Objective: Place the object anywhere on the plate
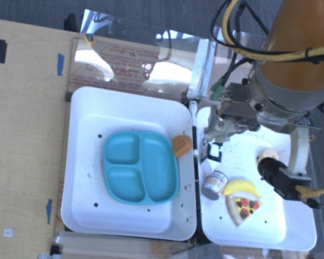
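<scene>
Lower right of frame: pizza slice [243, 207], banana [243, 188] and can [215, 184] in right bin [297, 230]. Plate [141, 167] sits left-centre. Brown object [181, 145] touches plate's upper-right rim, just left of pincer [214, 141]; finger state can't tell.

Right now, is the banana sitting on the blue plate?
No. The banana lies in the right-hand bin, beside the pizza slice and a small can, while the blue plate sits in the left bin.
</scene>
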### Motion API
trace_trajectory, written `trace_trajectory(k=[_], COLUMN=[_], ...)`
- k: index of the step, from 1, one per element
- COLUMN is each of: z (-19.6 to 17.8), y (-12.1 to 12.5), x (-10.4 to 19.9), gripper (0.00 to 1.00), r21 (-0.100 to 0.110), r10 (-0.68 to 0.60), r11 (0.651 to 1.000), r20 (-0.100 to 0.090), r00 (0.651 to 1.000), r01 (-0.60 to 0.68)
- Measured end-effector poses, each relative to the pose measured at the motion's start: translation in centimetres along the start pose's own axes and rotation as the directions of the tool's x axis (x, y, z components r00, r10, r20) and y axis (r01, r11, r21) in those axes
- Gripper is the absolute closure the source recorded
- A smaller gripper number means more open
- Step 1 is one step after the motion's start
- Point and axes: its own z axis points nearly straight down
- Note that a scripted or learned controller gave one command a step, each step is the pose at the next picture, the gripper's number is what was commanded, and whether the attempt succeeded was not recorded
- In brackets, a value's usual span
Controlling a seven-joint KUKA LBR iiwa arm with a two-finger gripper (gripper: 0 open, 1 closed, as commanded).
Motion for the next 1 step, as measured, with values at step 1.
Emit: trace_trajectory(k=[1], z=[0.04], y=[0.0], x=[0.0], gripper=[0.0], r21=[0.001], r10=[0.0], r11=[1.0], r20=[0.0], r00=[1.0], r01=[0.0])
